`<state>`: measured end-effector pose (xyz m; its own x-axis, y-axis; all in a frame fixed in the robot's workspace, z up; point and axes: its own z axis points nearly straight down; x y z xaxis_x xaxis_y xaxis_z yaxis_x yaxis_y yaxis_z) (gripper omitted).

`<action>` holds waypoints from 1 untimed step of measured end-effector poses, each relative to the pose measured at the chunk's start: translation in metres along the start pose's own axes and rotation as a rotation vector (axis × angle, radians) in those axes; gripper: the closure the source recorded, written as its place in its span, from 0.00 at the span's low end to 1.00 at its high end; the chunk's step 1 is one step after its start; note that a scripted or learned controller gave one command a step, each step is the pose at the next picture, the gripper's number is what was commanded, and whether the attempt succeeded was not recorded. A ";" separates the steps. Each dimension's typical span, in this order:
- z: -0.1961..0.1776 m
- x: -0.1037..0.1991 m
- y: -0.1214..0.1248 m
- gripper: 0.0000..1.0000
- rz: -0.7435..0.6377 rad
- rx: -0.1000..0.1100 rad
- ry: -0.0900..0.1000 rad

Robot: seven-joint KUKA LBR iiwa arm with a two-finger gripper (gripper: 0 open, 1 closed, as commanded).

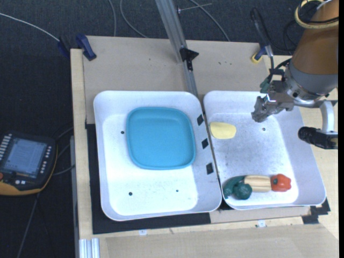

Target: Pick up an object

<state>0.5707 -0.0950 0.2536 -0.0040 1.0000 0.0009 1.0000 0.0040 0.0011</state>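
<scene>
Pale yellow rounded object (222, 130) lies loose at the right white bin's (306, 160) left wall, gripper (262, 113) hovering well right of it over bare floor, empty, jaw state I cannot tell, so likely lining up

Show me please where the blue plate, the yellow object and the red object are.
blue plate (160, 137), camera view, middle of its flat face.
yellow object (222, 130), camera view, its centre.
red object (280, 183), camera view, middle of its top.
</scene>
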 end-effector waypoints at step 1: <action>0.013 0.054 -0.008 1.00 -0.001 0.002 0.000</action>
<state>0.5627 -0.0408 0.2403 -0.0048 1.0000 0.0013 1.0000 0.0048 -0.0008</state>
